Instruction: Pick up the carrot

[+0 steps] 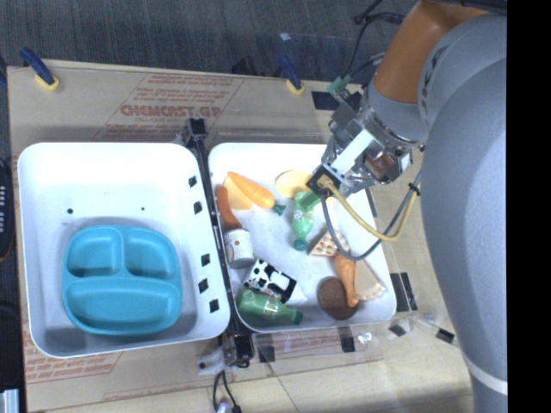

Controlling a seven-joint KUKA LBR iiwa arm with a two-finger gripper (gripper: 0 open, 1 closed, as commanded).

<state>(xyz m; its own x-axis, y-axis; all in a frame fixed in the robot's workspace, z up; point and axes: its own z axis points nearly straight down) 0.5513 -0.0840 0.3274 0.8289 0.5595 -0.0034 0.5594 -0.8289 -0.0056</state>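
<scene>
Orange tapered plastic carrot lies in the right white bin's upper-left corner, well apart from the gripper over the upper right; its jaws' state I cannot tell. Best move left, straddle the carrot's width, then descend

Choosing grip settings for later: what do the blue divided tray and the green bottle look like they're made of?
The blue divided tray looks like moulded plastic with a satin finish: one even colour, rounded compartment edges, soft highlights. The green bottle is probably a plastic toy, somewhat glossier, with a lighter sheen along its side; rubber can't be ruled out.
</scene>
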